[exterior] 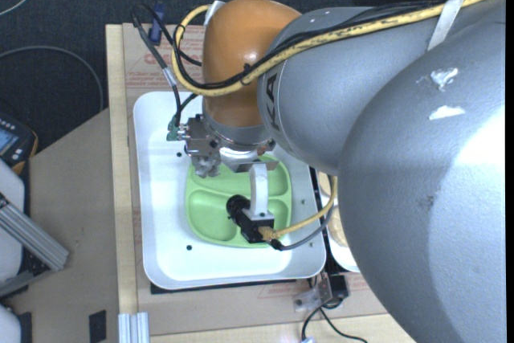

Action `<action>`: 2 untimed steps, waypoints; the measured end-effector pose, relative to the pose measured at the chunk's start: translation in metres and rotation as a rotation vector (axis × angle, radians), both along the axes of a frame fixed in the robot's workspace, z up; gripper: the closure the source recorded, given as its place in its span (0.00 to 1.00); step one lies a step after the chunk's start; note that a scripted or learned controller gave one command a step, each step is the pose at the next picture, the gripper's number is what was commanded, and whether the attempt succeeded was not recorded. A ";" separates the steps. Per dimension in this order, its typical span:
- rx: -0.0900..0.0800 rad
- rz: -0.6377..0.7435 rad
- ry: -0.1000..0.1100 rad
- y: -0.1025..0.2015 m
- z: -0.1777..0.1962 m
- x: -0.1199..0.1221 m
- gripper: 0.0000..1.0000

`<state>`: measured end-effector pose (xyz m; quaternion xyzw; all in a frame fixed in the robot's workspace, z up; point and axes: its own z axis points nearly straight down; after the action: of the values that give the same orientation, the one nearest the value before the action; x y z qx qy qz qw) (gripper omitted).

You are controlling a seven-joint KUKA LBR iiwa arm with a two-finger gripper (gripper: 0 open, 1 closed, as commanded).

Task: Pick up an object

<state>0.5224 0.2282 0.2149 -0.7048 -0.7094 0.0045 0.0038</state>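
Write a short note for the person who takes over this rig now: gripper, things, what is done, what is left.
Gripper: low over the white bin, at the far edge of the green tray. Whether it grips anything cannot be seen.
Things: the green tray, with divided sections, lies flat in the bin.
Done: the arm is in place over the tray.
Left: grasp a thing and lift it; no lift is visible yet.
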 end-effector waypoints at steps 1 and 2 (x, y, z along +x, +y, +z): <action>0.002 -0.008 -0.027 -0.019 0.073 0.116 1.00; 0.002 -0.004 -0.019 -0.003 0.096 0.131 1.00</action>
<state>0.6534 0.2256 0.3109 -0.7061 -0.7081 -0.0030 -0.0020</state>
